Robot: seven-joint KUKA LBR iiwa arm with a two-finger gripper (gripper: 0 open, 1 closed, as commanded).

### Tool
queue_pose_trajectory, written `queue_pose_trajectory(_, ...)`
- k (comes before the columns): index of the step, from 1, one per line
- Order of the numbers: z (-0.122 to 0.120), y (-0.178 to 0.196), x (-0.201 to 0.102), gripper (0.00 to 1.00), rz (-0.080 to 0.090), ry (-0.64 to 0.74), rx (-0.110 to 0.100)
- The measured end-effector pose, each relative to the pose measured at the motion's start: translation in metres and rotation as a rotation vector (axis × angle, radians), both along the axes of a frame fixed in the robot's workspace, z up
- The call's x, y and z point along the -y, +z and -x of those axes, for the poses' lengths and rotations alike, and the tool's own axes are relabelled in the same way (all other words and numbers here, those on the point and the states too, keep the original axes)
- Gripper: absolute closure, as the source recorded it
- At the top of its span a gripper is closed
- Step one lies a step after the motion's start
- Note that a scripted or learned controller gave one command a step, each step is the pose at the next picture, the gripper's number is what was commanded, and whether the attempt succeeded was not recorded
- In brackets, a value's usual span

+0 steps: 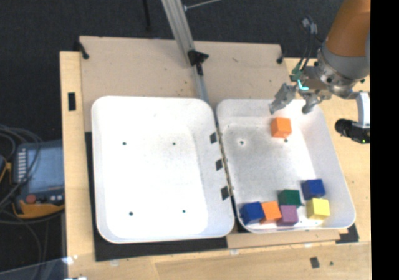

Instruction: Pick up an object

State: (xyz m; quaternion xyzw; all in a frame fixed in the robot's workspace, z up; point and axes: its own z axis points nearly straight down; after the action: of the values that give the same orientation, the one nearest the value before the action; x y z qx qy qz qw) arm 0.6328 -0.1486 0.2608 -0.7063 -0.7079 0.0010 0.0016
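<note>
Dark floor surrounds my wooden bench (156, 67), which carries two shallow white bins side by side. I see nothing in the left bin (156, 166) beyond a few small dark dots, while the right bin (283, 166) holds all the blocks. An orange cube (280, 127) sits alone toward the far end of that bin. Along the near wall a cluster is packed together: a blue cube (252, 211), a second orange block (271, 211), a purple block (288, 214), a green block (289, 197), a yellow block (318, 207) and another blue block (313, 187).

My gripper (293, 103) hangs over the bin's far edge, just beyond the lone orange cube, with its two fingers spread apart and nothing between them. I judge this to be the approach step, before any grasp. The isolated orange cube looks like the easiest target, since it has free space on every side. Next I would need to shift the gripper slightly nearer, centre it over the cube, descend until the fingers straddle it, then close.
</note>
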Motion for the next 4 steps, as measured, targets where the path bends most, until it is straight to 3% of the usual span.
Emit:
queue_pose_trajectory(1, -0.001, 0.003, 0.000, 0.00, 0.002, 0.001, 0.005)
queue_pose_trajectory(4, 0.000, -0.158, 0.019, 0.00, 0.003, -0.007, 0.000)
